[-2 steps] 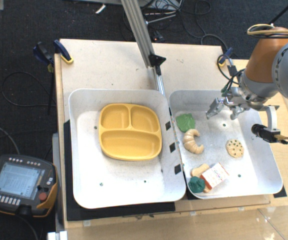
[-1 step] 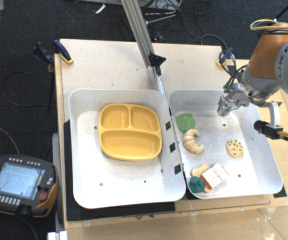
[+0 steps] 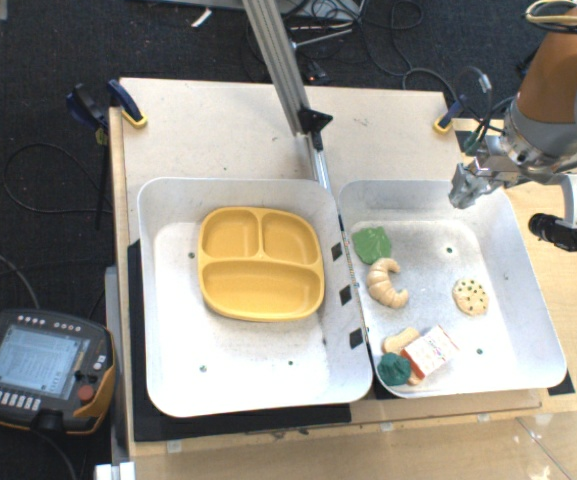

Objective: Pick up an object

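Observation:
The right bin (image 3: 523,268) holds a green leaf-shaped piece (image 3: 372,244), a pale croissant (image 3: 388,281), a round cookie with dark chips (image 3: 470,296), a red and white box (image 3: 432,353) and a dark green lump (image 3: 395,369) beside a tan piece (image 3: 401,340). My gripper (image 3: 465,188) hangs over the bin's far right corner, up and to the right of the cookie, apart from every object. Nothing shows between its tips.
A yellow three-compartment tray (image 3: 261,264) lies in the left bin (image 3: 168,298). A slanted metal pole (image 3: 280,53) crosses the far edge between the bins. Yellow clamps (image 3: 131,111) sit at the bench's far corners. A teach pendant (image 3: 38,366) lies at lower left.

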Robot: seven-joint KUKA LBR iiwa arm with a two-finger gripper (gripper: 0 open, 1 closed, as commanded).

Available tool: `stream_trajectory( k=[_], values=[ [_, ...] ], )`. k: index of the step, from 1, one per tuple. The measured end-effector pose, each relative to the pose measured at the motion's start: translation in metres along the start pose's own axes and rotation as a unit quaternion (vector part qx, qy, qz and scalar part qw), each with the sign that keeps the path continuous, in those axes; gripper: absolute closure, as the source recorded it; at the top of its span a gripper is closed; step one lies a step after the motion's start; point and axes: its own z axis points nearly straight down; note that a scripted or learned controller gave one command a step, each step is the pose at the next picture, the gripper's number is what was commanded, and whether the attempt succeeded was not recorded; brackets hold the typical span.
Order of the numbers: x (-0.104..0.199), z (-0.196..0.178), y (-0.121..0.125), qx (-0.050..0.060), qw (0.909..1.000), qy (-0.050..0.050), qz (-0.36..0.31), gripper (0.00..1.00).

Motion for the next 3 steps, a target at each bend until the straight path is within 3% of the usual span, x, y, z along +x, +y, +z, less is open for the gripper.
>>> stream_trajectory(
  k=[1, 3],
  values=[
    [0.000, -0.010, 0.001, 0.003, 1.0000, 0.001, 0.000, 1.00],
    [0.110, -0.001, 0.014, 0.004, 1.0000, 0.002, -0.003, 1.00]
  ],
)
